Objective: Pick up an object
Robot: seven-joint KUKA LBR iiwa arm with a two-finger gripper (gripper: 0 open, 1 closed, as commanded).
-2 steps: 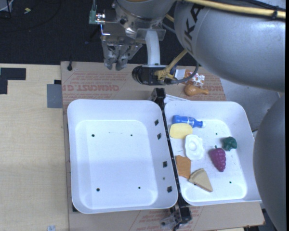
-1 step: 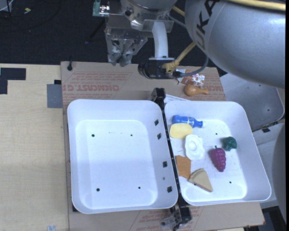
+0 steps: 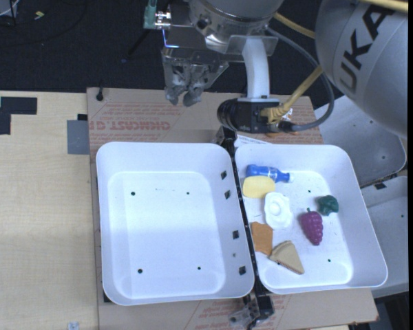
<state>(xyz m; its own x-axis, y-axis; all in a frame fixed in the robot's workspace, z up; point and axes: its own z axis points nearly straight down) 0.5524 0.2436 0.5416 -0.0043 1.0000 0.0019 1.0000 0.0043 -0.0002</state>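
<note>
Gripper: the gripper (image 3: 186, 93) hangs above the far edge of the bench, beyond the far rim of the left bin (image 3: 117, 184), over brown cardboard (image 3: 134, 119); its two grey fingertips sit pressed close together with nothing between them.
Arm: the grey arm (image 3: 358, 47) fills the upper right, its wrist well clear of both bins.
Open room: the left bin's floor lies bare, a wide flat space bounded by low white walls; light wooden bench top (image 3: 34, 205) stretches to the left edge.
Divide: the two bins touch along their inner rims, joined by a dark strip with clips.
Right bin: the right bin (image 3: 361, 253) holds all the objects, clustered toward its inner, left half.
Far row: a blue bottle (image 3: 267, 173) lies on its side near the far rim, just beside a yellow lemon-like piece (image 3: 259, 187).
Middle: a white object (image 3: 278, 210) lies just beneath the yellow one; purple grapes (image 3: 312, 226) sit to its right, and a dark green piece (image 3: 327, 204) lies near the right wall.
Near row: an orange slab (image 3: 261, 238) touches a tan wedge (image 3: 288, 257) toward the near rim.
</note>
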